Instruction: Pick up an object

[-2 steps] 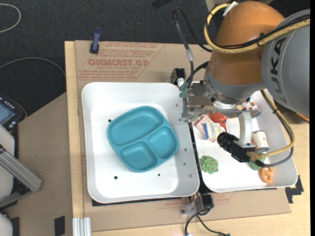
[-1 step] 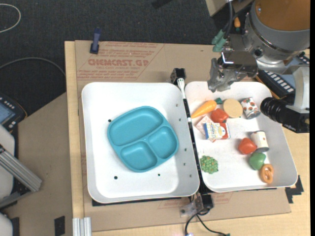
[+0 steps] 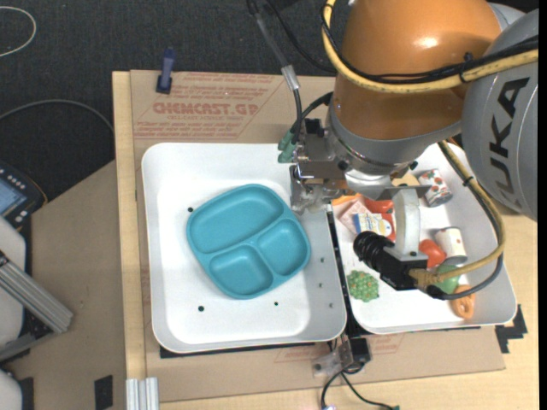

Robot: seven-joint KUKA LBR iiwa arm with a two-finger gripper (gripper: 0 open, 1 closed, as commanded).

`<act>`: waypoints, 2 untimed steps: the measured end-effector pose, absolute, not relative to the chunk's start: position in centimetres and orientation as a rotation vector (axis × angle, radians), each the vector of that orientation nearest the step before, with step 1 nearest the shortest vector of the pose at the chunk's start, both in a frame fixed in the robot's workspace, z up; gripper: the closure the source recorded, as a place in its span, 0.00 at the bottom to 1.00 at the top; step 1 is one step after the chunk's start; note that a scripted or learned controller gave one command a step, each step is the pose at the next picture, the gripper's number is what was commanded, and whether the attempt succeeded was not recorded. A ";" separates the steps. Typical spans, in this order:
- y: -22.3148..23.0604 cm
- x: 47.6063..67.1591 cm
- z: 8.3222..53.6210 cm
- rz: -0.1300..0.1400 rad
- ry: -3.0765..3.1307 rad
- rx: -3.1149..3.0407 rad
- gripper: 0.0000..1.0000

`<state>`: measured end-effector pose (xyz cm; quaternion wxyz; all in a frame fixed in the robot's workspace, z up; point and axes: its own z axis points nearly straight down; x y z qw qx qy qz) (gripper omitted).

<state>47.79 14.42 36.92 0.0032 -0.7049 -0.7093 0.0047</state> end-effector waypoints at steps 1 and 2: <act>11.7 48.0 54.5 -0.031 -2.229 -2.229 1.00; 20.7 47.7 38.3 0.024 -2.226 -2.205 1.00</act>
